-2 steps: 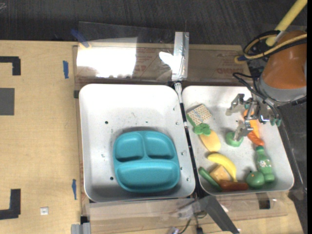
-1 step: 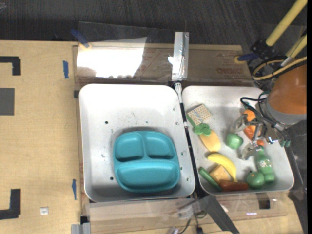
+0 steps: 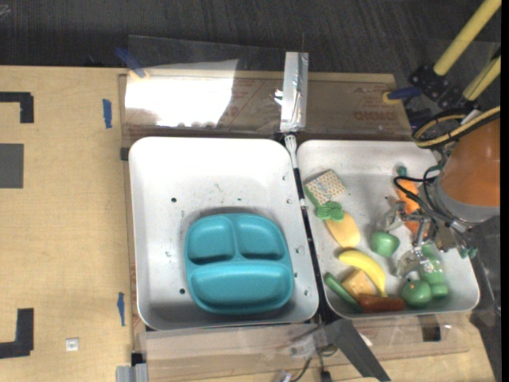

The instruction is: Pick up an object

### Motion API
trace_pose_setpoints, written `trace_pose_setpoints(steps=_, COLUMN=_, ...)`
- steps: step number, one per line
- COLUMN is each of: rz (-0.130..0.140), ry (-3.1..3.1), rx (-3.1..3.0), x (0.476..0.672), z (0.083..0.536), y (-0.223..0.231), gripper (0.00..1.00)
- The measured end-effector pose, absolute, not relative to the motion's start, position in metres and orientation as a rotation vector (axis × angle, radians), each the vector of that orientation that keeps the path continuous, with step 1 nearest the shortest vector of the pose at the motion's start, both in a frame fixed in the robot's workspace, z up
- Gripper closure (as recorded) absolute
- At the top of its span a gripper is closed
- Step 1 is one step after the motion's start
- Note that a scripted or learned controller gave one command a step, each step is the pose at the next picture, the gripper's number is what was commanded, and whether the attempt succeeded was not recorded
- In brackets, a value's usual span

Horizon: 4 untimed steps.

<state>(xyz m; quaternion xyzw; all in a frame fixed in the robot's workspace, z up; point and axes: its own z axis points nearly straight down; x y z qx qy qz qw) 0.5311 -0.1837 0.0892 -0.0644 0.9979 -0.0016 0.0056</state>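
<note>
Two shallow white bins are set side by side on a light brown bench (image 3: 56, 237), which is marked with black tape corners and small blue tape pieces. At the near edge, the left bin (image 3: 151, 213) is seen to carry a teal divided tray (image 3: 237, 263) in its near half; the rest of its floor is bare white with a few small dark holes.

The right bin (image 3: 362, 169) is filled with toy food. Nearest to the camera, a brown and red piece (image 3: 374, 299) is laid beside a dark green strip (image 3: 340, 289), and a yellow banana (image 3: 364, 265) is placed just behind them. Green round pieces (image 3: 421, 289) are gathered at the near right corner. Further back, a yellow corn-like piece with a green top (image 3: 340, 225) and a checked cracker (image 3: 325, 188) are found near the divider, and a small green ball (image 3: 384, 243) lies between the banana and the gripper (image 3: 415, 241).

The gripper is lowered into the right side of this bin, under the orange band (image 3: 475, 173) of the arm. It cannot be told whether its fingers are apart or together, because they are mixed with small objects around them.

Beyond the bins, a clear plastic sheet (image 3: 183, 94) and a dark floor (image 3: 238, 6) are seen.
</note>
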Motion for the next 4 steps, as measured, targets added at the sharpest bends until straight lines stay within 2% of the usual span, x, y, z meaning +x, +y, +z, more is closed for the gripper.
trace_pose_setpoints(steps=1, rz=0.000, ry=3.125, rx=-0.140, x=0.603, z=0.089, y=-0.146, gripper=0.00)
trace_pose_setpoints(steps=2, rz=-0.004, ry=3.106, rx=-0.395, x=0.586, z=0.089, y=-0.177, gripper=0.00)
trace_pose_setpoints(steps=3, rz=-0.005, ry=3.096, rx=-0.464, x=0.581, z=0.089, y=-0.182, gripper=0.00)
trace_pose_setpoints(steps=4, rz=-0.008, ry=3.087, rx=-0.520, x=0.554, z=0.090, y=-0.168, gripper=0.00)
